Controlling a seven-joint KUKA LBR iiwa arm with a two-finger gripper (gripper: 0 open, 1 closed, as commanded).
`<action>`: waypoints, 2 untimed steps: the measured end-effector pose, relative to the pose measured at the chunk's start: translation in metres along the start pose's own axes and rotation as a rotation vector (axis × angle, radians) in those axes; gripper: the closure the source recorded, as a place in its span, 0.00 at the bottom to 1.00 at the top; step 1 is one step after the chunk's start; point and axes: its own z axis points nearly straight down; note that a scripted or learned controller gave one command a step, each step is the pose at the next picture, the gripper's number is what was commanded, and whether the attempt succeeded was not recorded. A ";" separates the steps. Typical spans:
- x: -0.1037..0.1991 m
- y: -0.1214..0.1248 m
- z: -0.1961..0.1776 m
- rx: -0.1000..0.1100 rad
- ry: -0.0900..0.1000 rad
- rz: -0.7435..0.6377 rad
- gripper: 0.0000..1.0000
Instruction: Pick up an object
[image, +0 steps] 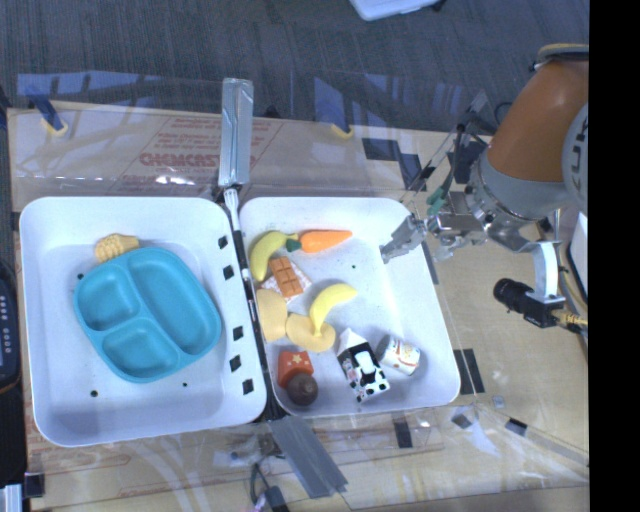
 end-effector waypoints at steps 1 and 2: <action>0.004 0.087 0.174 0.009 0.004 -0.103 0.00; 0.010 0.105 0.195 -0.001 0.000 -0.398 0.00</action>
